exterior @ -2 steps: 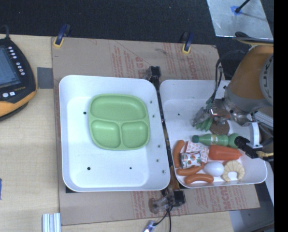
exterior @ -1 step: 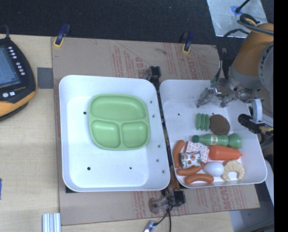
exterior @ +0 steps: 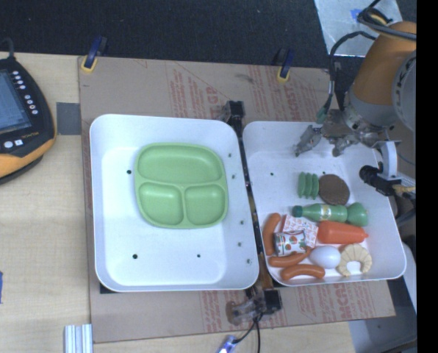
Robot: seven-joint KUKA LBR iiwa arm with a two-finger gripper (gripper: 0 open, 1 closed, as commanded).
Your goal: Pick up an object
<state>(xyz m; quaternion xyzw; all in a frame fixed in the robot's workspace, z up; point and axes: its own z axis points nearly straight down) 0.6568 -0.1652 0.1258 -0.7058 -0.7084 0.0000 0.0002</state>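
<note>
One gripper (exterior: 323,143), jaws apart and empty, above the right bin (exterior: 257,197).
Descend squarely onto the brown disc (exterior: 334,189) just below the jaws before closing.

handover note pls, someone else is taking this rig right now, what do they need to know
Gripper: open, holding nothing, hovering over the bare far end of the right bin.
Toy food is heaped at the near end of that bin: green bottle, carrot, egg, brown patty, sausages, croissant, small carton.
Left bin holds a green divided plate.
Done: nothing picked yet.
Left: descend on one item, grasp, lift.
</note>
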